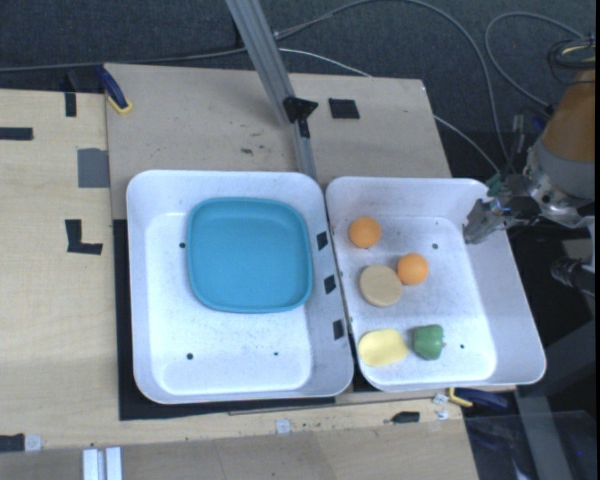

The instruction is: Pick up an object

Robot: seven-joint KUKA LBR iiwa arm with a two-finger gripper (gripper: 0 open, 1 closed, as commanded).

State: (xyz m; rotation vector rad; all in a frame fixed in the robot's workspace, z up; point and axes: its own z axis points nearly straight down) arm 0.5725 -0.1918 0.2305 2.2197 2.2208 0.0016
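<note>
Front row: yellow piece (pixel 382 347) and green piece (pixel 428 341) sit just beside each other at the right bin's (pixel 505 318) near edge.
Middle: beige disc (pixel 381 286) touches an orange ball (pixel 412 268) on its upper right.
Further back: second orange ball (pixel 364 232) sits alone, near the divide between the bins.
Left bin (pixel 160 298): blue plate (pixel 249 254) covers most of the floor.
Gripper (pixel 479 221): over the right bin's far right rim, apart from every piece; nothing between its fingers, and whether they're spread or closed, can't tell.
Beyond: grey pole (pixel 270 63) slants over the bench (pixel 40 218), cables (pixel 460 38) trail on the dark floor.
</note>
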